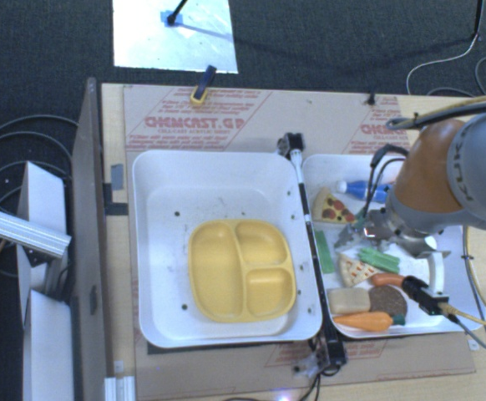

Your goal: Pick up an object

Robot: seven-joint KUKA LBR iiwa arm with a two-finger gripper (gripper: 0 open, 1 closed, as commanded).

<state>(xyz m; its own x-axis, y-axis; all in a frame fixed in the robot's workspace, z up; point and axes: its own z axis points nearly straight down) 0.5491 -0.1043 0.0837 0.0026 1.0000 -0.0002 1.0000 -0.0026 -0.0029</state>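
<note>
1. Dark carpet surrounds the desk [226, 115], whose brown board top carries red print reading "CHEMCAST GP", repeated across it and partly cut off at the right.
2. Two white bins sit side by side on that board; the left bin [168, 182] is the landmark for what follows, and it holds a yellow divided tray [241, 270] lying flat near its middle.
3. Just right of the left bin, touching along the shared rim, the right bin [322, 170] holds a scatter of toy food.
4. Over that right bin hangs the grey arm [468, 174] with its orange band, its end effector [368, 230] low among the items (whether it is spread or pressed together I cannot tell, and nothing is visibly pinched).
5. Candidates, all right of the left bin: a pizza slice [335, 207] near the dividing rim, a green piece [378, 261] beside the end effector, and an orange carrot [364, 321] at the near edge.
6. Handling, as a judgement: these look like light, stiff, smooth plastic, likely to slip; the carrot seems best taken across its thick middle.
</note>
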